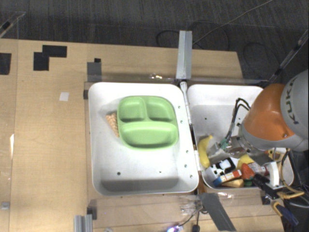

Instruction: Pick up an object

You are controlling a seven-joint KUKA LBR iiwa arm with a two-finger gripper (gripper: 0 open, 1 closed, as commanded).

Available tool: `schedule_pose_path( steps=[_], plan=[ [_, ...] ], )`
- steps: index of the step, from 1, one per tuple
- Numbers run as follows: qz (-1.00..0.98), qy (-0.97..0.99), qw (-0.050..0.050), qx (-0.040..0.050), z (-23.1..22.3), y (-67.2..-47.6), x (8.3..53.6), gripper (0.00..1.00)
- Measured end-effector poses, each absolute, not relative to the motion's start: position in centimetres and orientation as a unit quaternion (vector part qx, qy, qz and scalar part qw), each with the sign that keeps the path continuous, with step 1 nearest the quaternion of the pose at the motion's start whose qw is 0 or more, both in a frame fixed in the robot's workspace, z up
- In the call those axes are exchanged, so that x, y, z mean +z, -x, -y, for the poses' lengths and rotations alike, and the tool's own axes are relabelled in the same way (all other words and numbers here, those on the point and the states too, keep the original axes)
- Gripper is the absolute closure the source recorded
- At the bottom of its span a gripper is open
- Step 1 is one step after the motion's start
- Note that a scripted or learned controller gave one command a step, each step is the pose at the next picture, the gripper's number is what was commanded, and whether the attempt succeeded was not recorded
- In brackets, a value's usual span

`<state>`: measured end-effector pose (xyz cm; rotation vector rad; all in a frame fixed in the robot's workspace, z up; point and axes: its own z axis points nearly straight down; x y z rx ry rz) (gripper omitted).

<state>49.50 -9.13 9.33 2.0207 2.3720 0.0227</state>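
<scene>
Green tray [147, 122], one; white bins [104, 175], two.

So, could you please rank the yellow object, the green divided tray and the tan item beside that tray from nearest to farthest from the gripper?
1. Yellow object, right bin, just left of the gripper.
2. Green divided tray, left bin.
3. Tan item, beyond the tray's left edge.

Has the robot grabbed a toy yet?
Not yet, as far as I can see. The arm is down over the right bin, above the pile of toys, but nothing shows as lifted. The green tray sits in the left bin. Grabbing and lifting are left.
</scene>
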Motion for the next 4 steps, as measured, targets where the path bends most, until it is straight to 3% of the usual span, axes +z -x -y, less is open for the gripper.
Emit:
schedule_pose_path(
  steps=[1,2,3,4],
  plan=[
    [-0.762,-0.648,0.011,0.0102,8.8,-49.7,10.4,1.0],
    [-0.762,-0.648,0.01,0.0102,8.8,-49.7,10.4,0.0],
    [-0.803,-0.596,0.008,0.0049,10.5,-59.6,9.1,0.0],
    [-0.875,-0.484,0.009,0.003,9.2,-60.3,9.2,0.0]
  ],
)
